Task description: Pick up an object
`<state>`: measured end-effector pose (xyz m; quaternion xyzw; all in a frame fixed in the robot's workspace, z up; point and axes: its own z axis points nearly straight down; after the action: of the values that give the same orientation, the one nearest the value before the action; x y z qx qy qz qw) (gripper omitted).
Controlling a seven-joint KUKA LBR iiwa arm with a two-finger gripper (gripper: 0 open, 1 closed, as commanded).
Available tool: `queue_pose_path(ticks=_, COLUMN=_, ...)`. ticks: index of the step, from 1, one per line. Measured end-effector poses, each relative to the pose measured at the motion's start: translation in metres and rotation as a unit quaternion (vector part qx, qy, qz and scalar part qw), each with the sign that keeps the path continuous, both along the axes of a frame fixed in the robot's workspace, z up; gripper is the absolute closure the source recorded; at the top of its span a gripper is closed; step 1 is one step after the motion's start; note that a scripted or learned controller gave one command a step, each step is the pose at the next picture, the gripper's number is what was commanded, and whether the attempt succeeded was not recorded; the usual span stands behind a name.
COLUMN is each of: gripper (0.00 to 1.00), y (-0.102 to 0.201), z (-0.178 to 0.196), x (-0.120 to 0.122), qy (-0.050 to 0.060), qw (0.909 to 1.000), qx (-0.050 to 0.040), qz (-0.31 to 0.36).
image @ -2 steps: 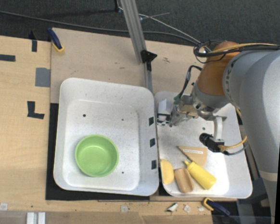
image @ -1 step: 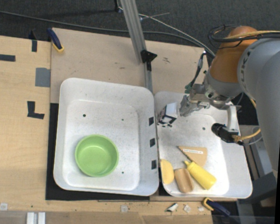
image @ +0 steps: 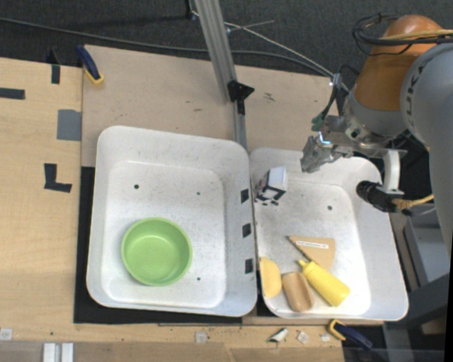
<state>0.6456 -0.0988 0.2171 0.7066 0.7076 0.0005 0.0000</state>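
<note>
My gripper [image: 316, 156] hangs over the upper edge of the right bin [image: 381, 302], right of centre in the frame; I cannot tell how it is set. Nothing shows in its grasp. Below it, in the lower part of that bin, lie a yellow bottle [image: 326, 282], a brown roll [image: 297, 291], a yellow piece [image: 270, 276] and a tan card [image: 313, 246]. A small grey block [image: 274, 181] sits near the bin's upper left corner. A green bowl [image: 157, 250] rests in the left bin [image: 135, 150].
</note>
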Motion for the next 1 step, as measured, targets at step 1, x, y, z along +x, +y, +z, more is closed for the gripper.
queue_pose_path(ticks=1, gripper=1.00, y=-0.0004, z=0.0647, x=0.0048, qy=-0.002, qw=1.0000, qx=0.0001, qz=0.000)
